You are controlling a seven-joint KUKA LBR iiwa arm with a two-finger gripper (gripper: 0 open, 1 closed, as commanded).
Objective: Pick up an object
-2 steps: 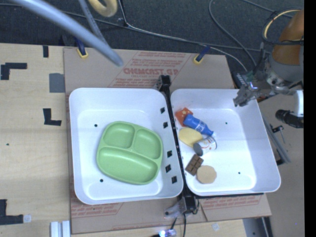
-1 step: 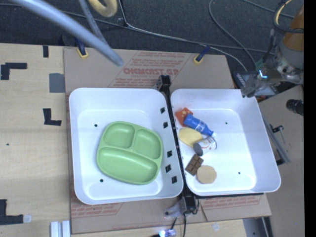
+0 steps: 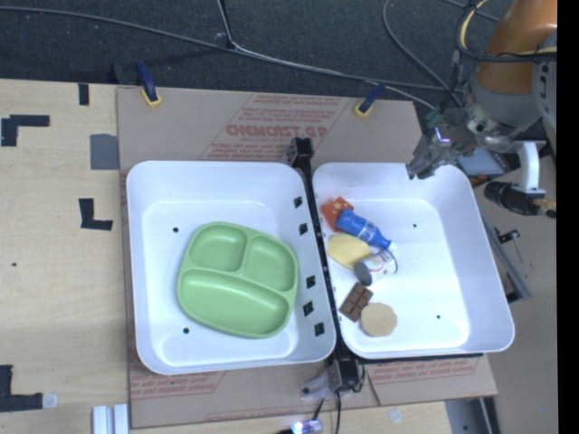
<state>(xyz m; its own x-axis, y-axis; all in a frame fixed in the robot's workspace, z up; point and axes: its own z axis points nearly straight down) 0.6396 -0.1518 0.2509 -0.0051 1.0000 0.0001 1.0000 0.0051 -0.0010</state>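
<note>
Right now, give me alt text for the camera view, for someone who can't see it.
Two shallow white bins sit side by side: the left bin holds a green divided plate, and the right bin holds a cluster of small items near its left wall. The gripper hangs over the right bin's upper right corner, away from the cluster.

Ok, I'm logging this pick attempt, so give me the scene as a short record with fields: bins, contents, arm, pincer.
left bin: holds a green divided plate
right bin: holds a small cluster near its left side
cluster: orange packet, blue bottle, yellow piece, brown block, tan round piece
arm: reaches in from the right, above the right bin's far right corner
pincer: over the bin's far rim, apart from the cluster, holding nothing visible
</note>
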